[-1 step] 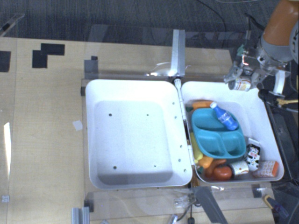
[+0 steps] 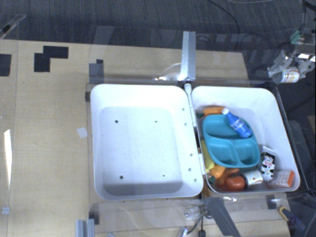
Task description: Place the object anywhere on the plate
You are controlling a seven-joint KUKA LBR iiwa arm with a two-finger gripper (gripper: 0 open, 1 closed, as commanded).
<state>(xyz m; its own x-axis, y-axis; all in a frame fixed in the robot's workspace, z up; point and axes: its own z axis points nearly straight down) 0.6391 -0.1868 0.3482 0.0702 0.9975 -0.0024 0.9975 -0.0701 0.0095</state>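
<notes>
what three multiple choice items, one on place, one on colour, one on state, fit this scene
1. Which bin holds the plate?
A. left bin
B. right bin
C. neither

2. What colour is the plate?
A. teal
B. red
C. yellow

3. How does the bottle lie?
A. upright on the bench
B. on its side on the plate
C. under the plate

Key: 1 B, the plate sits among the clutter right of the divider. 2 A, its compartments are teal. 3 B, the blue bottle lies slantwise across the plate's upper compartment, white cap toward the upper left.
</notes>
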